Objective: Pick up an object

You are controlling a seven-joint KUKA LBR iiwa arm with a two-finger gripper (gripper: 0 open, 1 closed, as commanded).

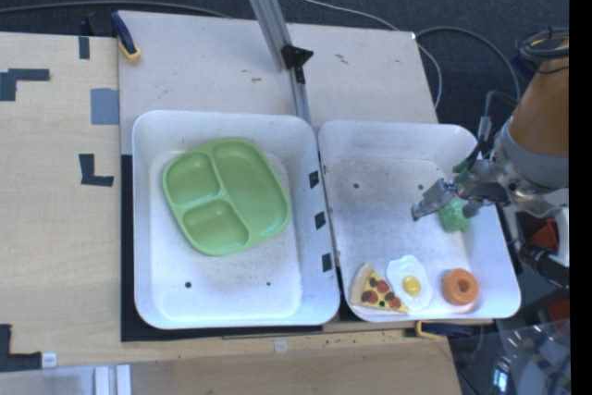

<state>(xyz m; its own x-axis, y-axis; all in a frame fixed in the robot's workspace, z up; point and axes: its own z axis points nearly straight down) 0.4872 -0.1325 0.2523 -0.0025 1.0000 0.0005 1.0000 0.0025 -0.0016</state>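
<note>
The gripper (447, 202) hangs over the right bin (388, 153) with a small green object (454, 217) clamped between its fingers, near the bin's right wall, while a pizza slice (376, 290), fried egg (409, 279) and orange doughnut (460, 287) line the near edge and a green divided plate (225, 195) lies in the left bin (157, 291).

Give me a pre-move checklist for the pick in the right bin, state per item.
1. Gripper is over the right bin: ok.
2. Target within reach: a small green object lies right beside the gripper: ok.
3. Object seen between the fingers: cannot tell, the wrist hides the contact.
4. Other toys apart from the target: pizza slice, fried egg and donut sit along the near rim: ok.
5. Green divided plate lies in the left bin, out of the path: ok.
</note>
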